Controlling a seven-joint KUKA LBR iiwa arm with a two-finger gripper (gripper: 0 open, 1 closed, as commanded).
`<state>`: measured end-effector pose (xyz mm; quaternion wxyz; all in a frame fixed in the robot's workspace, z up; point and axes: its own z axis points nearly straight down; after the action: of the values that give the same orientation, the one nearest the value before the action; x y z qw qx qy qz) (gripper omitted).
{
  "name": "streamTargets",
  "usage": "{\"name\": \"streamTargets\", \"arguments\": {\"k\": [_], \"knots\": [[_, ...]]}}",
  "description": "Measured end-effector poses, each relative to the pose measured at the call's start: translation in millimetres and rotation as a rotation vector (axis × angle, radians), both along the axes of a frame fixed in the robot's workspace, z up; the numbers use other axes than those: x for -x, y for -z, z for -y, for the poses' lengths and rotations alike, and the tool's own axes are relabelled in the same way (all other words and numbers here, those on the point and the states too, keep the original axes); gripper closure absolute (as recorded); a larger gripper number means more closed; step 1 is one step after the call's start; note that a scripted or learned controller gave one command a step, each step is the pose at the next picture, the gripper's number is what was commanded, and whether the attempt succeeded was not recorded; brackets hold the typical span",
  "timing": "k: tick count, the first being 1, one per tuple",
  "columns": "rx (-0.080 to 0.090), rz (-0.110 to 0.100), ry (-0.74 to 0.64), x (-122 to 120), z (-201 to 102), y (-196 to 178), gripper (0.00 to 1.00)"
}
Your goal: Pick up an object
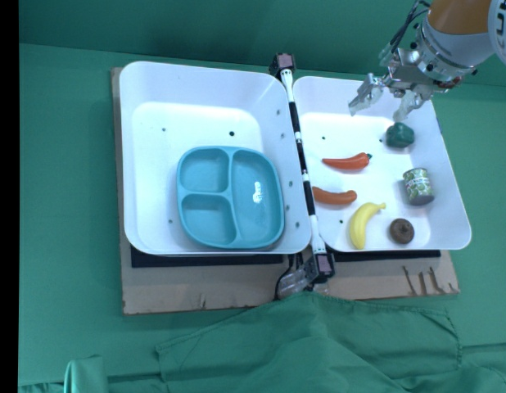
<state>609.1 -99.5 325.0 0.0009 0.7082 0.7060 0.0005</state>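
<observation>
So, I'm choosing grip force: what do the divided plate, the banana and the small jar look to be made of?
Divided plate: likely hard plastic, teal, glossy, with a bright glare spot. Banana: probably moulded plastic toy, even yellow, smooth. Small jar: unclear, perhaps plastic or glass with a greenish printed label; too small to tell.

Arm (474,15) seen at upper right of frame: grey casing, broad orange band above wrist, dark lettering partly cut off. Silver metal gripper (386,102) with two pale fingers; thin black cables looped alongside wrist.
</observation>
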Motion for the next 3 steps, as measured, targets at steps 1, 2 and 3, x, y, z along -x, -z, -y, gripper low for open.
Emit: {"name": "streamTargets", "arguments": {"k": [1, 2, 3], "knots": [[0.001, 0.001, 0.001, 93, 4, 88, 0.00], [0.006, 0.018, 0.000, 112, 18, 129, 0.00], [0.009, 0.023, 0.006, 112, 20, 118, 1.00]]}}
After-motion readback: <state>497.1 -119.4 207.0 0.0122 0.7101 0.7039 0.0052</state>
